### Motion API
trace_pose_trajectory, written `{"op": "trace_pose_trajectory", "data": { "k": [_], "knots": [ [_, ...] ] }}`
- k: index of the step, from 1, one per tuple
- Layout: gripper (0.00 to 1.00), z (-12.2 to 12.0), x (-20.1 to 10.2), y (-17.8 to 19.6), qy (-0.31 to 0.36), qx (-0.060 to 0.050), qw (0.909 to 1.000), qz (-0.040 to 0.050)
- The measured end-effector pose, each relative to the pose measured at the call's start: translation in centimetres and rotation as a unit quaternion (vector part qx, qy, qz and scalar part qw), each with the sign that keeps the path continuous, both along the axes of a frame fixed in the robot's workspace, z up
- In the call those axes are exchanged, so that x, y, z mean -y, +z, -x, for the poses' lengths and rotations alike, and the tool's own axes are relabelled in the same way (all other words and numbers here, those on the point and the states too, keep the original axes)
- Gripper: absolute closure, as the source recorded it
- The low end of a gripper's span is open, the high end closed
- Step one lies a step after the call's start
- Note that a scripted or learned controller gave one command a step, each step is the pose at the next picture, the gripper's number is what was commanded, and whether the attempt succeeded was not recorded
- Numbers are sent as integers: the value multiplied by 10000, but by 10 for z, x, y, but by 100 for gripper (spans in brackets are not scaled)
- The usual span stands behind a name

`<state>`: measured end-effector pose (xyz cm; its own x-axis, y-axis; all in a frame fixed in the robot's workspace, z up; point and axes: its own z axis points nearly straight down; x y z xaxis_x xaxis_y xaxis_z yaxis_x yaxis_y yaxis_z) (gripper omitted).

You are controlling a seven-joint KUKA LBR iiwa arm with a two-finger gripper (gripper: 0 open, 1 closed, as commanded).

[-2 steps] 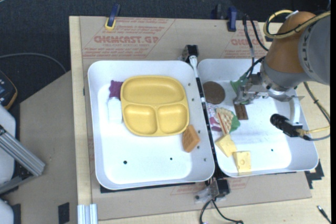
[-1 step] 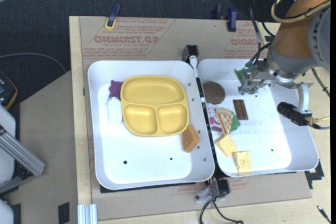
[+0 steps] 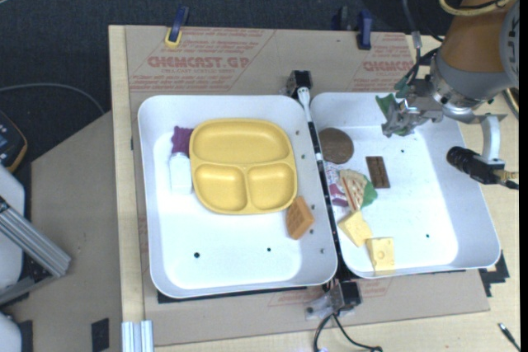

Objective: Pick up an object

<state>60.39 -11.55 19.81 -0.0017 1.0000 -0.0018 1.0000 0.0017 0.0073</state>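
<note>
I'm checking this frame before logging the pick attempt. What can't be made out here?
- Gripper: small and blurred, above the right bin; whether it is open or shut, or holds anything, cannot be told.
- Purple item: partly hidden under the yellow tray.
- Small pile by the divider: overlapping pieces, too small to identify.

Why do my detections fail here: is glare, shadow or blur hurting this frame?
Camera view: the white bins look bright, nearly washed out; the gripper is soft and slightly blurred; small items such as the cheese wedge lack fine detail; shadows are faint.
</note>
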Motion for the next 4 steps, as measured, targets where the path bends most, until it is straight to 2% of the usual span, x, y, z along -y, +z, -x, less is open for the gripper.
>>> {"op": "trace_pose_trajectory", "data": {
  "k": [1, 2, 3, 4],
  "knots": [
    [100, -1, 0, 29, -3, -5, 10000, -1],
    [100, 30, -34, 20, 2, -61, 10000, -20],
    [100, 69, -70, 36, 9, -56, 10000, -23],
    [100, 68, -68, 35, -7, -48, 10000, -15]
  ]
}}
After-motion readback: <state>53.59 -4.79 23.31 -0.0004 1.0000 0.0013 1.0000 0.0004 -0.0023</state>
